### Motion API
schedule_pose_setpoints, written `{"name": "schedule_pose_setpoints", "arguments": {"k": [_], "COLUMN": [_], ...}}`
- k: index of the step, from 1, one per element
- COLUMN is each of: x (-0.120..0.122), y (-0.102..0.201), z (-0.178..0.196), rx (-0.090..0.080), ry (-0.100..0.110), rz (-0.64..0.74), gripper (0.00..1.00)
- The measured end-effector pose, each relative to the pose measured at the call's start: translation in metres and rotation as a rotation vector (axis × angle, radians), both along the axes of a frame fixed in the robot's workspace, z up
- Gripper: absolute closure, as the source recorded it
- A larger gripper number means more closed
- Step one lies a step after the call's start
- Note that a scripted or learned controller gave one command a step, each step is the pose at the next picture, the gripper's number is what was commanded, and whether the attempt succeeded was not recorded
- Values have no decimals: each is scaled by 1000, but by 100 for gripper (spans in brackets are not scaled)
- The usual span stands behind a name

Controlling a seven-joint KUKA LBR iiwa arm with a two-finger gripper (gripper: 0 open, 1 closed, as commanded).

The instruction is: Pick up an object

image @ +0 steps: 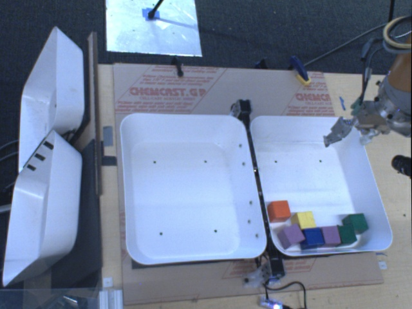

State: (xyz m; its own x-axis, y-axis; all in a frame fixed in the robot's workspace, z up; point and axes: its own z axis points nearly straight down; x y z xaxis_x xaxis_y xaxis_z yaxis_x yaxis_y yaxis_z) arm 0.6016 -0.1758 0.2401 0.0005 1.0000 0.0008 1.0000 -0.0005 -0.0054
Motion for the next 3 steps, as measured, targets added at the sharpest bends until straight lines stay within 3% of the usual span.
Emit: {"name": "schedule_pose_setpoints", "arguments": {"k": [1, 3], "x": [1, -13], "y": [0, 11], "z": [3, -109], "rx": [-1, 0], "ry": [-7, -1], "rz": [1, 1], "gripper": [0, 0]}}
